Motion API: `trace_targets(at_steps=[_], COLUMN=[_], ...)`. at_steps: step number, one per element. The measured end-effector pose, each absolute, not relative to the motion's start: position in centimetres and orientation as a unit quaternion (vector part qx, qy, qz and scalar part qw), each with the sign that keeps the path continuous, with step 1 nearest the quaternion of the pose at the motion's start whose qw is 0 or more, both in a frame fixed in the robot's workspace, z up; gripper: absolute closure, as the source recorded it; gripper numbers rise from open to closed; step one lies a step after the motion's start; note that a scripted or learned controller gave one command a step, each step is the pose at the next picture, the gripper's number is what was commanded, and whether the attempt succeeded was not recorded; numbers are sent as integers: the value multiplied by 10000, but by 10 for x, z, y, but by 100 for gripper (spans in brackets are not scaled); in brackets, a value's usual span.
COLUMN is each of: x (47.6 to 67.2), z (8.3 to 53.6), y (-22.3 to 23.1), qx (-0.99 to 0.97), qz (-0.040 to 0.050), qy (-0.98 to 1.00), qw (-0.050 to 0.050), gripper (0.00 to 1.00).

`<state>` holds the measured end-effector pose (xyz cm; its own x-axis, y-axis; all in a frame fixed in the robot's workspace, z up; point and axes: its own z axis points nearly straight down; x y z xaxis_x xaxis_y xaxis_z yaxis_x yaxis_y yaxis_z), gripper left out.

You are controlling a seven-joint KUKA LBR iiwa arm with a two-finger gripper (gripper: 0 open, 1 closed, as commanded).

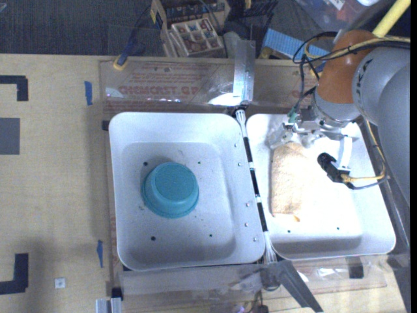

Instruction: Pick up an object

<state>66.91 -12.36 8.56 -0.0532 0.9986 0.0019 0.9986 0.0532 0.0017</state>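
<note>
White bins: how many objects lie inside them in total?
2: a teal bowl upside down in the left bin, a tan sponge in the right bin. The arm may hide more.

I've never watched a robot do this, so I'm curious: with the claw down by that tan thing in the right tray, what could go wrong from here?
1. The claw sits at the far end of the tan, speckled sponge-like slab, not over its middle, so a lift might tip or drop it.
2. That slab lies near the right white bin's dividing wall, so the claw could bump it.
3. The loose black cable hanging off the wrist might snag.
</note>
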Motion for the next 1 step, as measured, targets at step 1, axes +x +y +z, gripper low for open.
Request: trace_targets(at_steps=[1], x=[671], z=[95], y=[-123], qx=[-6877], qz=[-18], qy=[-7260], qw=[-9], gripper=[100])
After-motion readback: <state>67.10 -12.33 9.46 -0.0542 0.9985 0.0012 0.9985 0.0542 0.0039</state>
